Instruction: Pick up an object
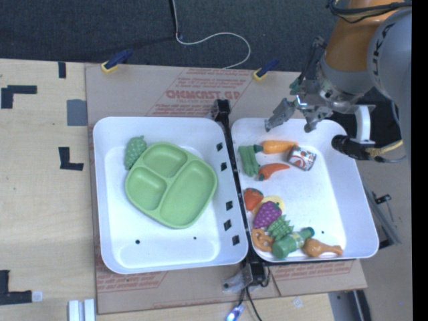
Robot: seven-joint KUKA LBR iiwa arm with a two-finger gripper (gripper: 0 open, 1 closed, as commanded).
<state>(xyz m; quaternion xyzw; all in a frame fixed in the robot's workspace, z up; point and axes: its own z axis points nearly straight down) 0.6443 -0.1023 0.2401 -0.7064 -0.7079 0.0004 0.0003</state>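
Note:
My gripper point(294, 120) hangs open over the back edge of the right bin point(341, 199), nothing between its two fingers. Just below it lie an orange carrot point(278, 146) and a small red and white can point(301, 158). Left of them sit a green pod point(248, 160) and an orange pepper point(273, 170). Toward the front of the bin are a tomato point(253, 198), purple grapes point(266, 214), a green leafy toy point(279, 227), a green bottle shape point(291, 243) and an orange gourd point(320, 249).
The left bin point(120, 239) holds a green divided plate point(171, 184) and a green grape bunch point(134, 150). A black divider point(231, 179) runs between the bins. A white cable point(207, 40) lies behind them on dark cloth.

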